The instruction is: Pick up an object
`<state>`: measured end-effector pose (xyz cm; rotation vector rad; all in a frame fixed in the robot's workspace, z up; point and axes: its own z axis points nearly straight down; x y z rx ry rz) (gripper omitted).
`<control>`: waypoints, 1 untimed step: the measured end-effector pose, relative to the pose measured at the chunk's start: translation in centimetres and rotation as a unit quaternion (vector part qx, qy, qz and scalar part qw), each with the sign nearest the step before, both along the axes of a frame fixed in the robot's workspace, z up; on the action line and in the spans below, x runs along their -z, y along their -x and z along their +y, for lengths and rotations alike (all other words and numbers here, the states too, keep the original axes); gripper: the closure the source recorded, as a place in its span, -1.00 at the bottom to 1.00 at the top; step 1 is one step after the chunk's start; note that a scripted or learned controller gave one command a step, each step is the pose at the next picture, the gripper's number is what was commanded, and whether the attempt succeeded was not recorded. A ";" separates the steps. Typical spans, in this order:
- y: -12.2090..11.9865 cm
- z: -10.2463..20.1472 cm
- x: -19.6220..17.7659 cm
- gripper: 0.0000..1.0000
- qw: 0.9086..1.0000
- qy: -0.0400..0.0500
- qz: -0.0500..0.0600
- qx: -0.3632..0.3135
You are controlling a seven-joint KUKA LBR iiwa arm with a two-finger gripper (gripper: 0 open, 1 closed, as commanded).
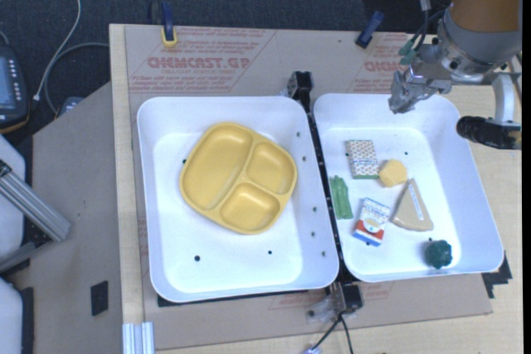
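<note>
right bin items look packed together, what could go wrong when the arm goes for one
The yellow block touches the tan wedge and sits close to the patterned packet, so the hand might nudge neighbours or catch two. The green strip lies flat by the bin wall, likely hard to get under.

Red print reading "CHEMCAST GP" stands on the brown cardboard sheet (216, 54) at upper centre, repeated partly at upper right.
</note>
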<state>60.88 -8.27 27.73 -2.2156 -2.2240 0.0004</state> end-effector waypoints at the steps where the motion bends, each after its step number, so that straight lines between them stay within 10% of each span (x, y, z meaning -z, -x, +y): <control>1: 1.2 4.6 1.8 1.00 1.000 0.000 0.001 0.000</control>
